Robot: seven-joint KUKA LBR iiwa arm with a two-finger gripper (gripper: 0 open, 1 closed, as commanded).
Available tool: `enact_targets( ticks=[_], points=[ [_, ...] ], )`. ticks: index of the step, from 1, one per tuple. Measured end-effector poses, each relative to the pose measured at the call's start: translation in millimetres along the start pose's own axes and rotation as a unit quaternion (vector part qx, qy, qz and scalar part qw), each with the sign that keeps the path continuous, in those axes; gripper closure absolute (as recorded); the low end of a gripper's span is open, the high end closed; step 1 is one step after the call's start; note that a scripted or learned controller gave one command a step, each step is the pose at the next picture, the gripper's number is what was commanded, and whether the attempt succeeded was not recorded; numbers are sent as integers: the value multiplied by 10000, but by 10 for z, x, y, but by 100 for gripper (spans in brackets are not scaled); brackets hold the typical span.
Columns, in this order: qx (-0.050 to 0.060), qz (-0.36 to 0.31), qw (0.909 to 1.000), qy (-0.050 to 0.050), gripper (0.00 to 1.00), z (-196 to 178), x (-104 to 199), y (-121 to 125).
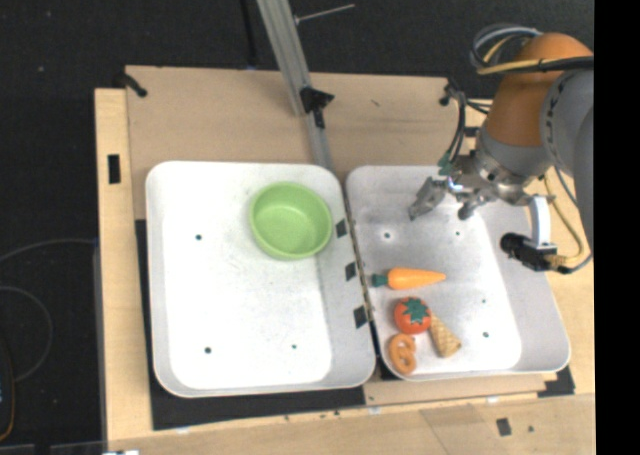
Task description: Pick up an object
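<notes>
Over right bin (520, 343), gripper (446, 205) hovers, jaws spread, nothing between; carrot (412, 279), tomato (412, 315) below (well apart). Left bin (180, 343): green bowl (291, 221).

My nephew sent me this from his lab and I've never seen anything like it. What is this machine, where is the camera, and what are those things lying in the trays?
One camera looks down at a slant on a bench with two shallow white bins. The grey and orange shape at the right is a robot arm; its gripper hangs over the right bin, fingers spread, holding nothing. Lower in that bin lie toy foods: a carrot, a tomato, a piece of bread and a small orange piece. The left bin holds a green bowl.
</notes>
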State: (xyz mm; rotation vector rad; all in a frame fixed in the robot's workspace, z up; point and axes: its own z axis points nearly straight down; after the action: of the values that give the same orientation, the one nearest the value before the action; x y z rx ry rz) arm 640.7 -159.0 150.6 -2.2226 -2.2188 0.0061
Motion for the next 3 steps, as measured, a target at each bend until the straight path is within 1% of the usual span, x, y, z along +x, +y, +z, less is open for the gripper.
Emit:
enact_targets(
  ticks=[1, 2, 3],
  points=[
    [-33, 9, 10000, 0, 100, -140, -8, 14],
    [-27, 13, 10000, 1, 100, -736, -76, 28],
    [-51, -21, 10000, 2, 100, -1189, -44, 25]
  ],
)
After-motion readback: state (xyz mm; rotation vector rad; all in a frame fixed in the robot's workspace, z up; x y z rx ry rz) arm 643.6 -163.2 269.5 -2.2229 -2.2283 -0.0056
